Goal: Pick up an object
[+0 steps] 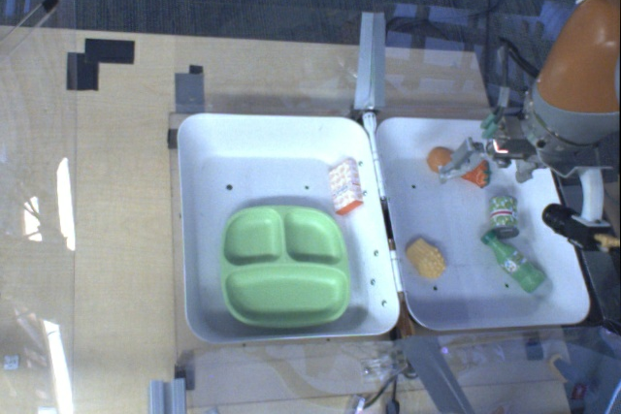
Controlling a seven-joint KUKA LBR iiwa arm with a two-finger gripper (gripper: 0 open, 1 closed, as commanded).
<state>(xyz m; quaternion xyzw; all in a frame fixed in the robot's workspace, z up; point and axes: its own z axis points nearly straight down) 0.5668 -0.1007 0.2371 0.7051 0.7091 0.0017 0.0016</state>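
My gripper (490, 170) hangs open over the back of the right bin (466, 305), its grey fingers (456, 162) spread left and right. A small orange-red piece (475, 175) lies on the bin floor just below the left finger. An orange ball (440, 157) sits to the left of that finger, touching or nearly touching it. Nearer the front lie a small green-and-white can (502, 209), a green bottle (515, 267) on its side and a yellow lumpy object (426, 257).
The left bin (204, 208) holds a green divided plate (286, 264) and a red-and-white snack packet (344, 186) near its right wall. A metal divider post (370, 63) stands behind the two bins. Black arm hardware (572, 223) overhangs the right bin's right edge.
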